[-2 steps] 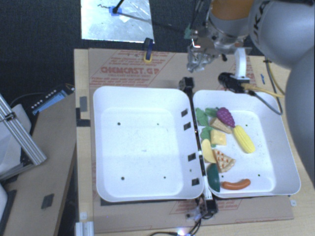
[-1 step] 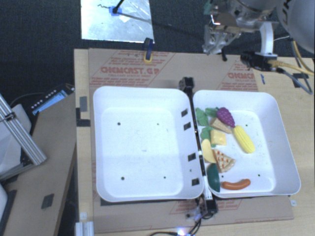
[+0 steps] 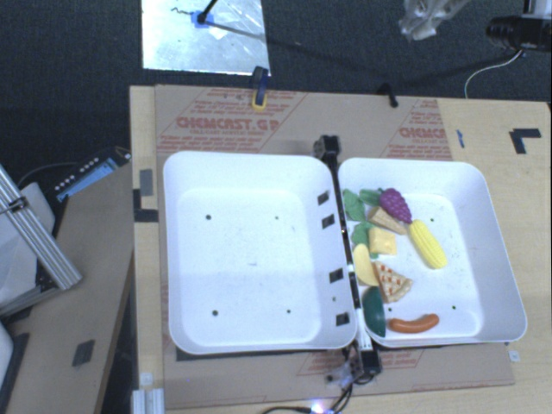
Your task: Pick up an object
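Two white bins sit side by side; the right bin (image 3: pixel 496 231) holds all the toy food, crowded toward its nine o'clock wall. The gripper (image 3: pixel 424 14) hangs blurred at one o'clock, well above the bench, touching nothing; its opening cannot be told. Largest to smallest: yellow corn (image 3: pixel 427 243), pizza slice (image 3: pixel 392 281), orange sausage (image 3: pixel 414 323), purple grapes (image 3: pixel 395 203).

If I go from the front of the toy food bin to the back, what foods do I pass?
Sausage → pizza slice → corn cob → purple grapes.
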Controlling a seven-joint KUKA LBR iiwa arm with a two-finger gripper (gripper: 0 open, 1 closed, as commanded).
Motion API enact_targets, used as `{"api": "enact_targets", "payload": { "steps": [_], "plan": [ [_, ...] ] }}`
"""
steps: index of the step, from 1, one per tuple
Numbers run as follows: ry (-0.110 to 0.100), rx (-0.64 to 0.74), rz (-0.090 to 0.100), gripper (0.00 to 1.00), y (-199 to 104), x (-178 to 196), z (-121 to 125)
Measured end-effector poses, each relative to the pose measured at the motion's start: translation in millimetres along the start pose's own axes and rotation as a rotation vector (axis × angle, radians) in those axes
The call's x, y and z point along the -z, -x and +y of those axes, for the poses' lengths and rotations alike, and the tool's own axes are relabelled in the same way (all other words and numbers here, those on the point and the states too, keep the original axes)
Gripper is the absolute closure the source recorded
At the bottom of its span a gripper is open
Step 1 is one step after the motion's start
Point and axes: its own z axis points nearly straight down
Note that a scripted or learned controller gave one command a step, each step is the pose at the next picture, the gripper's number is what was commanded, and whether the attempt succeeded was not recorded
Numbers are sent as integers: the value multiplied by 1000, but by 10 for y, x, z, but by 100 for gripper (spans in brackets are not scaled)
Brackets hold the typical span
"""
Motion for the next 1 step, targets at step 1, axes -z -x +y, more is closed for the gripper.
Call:
{"api": "enact_targets", "payload": {
  "steps": [1],
  "plan": [
    [-15, 18, 7, 100, -1596, 5, -15]
  ]
}}
